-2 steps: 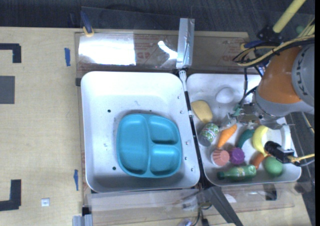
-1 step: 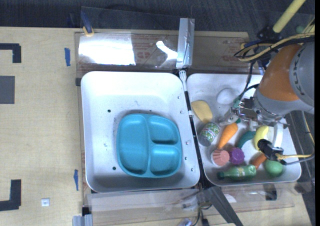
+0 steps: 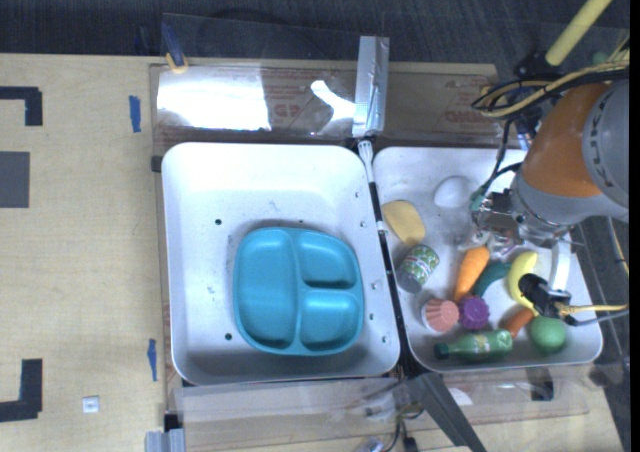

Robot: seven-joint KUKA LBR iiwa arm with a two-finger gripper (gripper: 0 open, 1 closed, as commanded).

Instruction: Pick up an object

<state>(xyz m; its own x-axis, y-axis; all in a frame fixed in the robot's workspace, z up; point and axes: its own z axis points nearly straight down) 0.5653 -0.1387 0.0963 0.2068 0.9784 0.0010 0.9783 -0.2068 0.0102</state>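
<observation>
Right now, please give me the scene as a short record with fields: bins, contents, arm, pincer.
left bin: holds one blue divided tray
right bin: holds a pile of small toy foods
items in right bin: yellow piece, green-and-white can, carrot, pink piece, purple piece, green bottle, green ball, yellow banana shape
arm: reaches in over the right bin
pincer: low over the pile, near the carrot and banana shape; grip cannot be told
</observation>
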